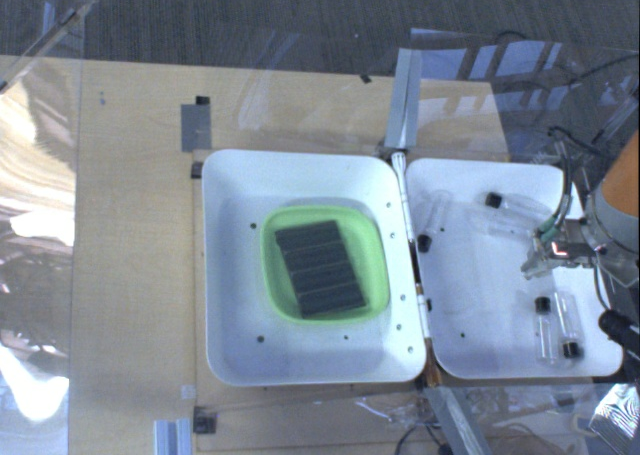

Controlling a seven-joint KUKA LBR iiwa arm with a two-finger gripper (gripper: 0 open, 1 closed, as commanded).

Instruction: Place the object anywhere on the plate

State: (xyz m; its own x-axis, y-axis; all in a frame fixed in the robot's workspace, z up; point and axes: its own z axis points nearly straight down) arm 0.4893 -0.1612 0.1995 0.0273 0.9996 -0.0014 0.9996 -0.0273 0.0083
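Note:
A green square plate sits in the middle of the left bin. A dark grey ribbed rectangular object lies flat on the plate, slightly turned. My gripper hangs over the right side of the right bin, far from the plate, below the arm's orange band. Nothing shows between its tips.
Several clear tubes with black caps lie in the right bin: one at the back, one by the left wall, and two at the front right. A metal post stands behind the bins. Cables trail at the right.

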